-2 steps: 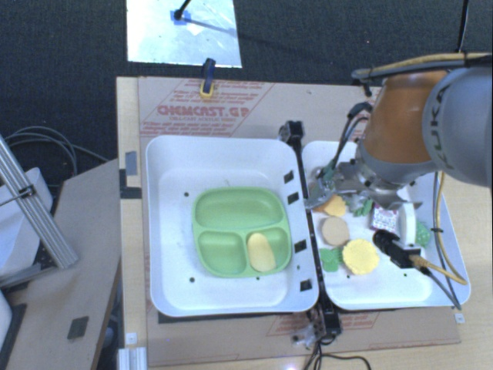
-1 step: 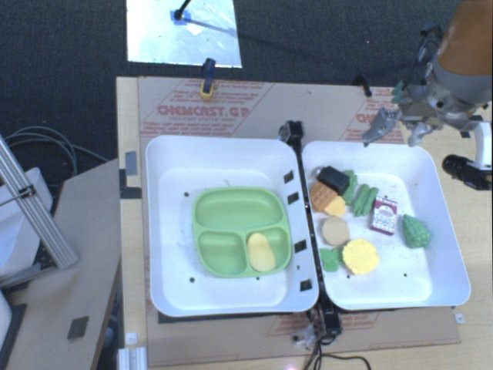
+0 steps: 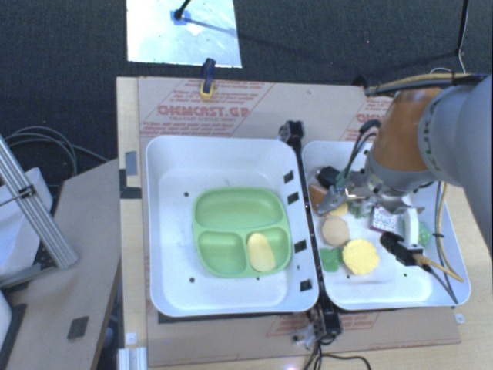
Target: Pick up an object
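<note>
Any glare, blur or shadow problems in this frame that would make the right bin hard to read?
Camera view: even, soft lighting; the white bins look bright but not blown out. Strong glare sits on the shiny sheet on the floor above the bench. The arm looks soft, and it hides the gripper and part of the clutter around the yellow object.

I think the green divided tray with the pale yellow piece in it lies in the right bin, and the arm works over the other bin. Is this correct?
Not quite. The camera view shows the green divided tray, with the pale yellow piece in its lower right compartment, lying in the left bin, not the right one. The arm works over the other bin, the right one, as you said.
</note>
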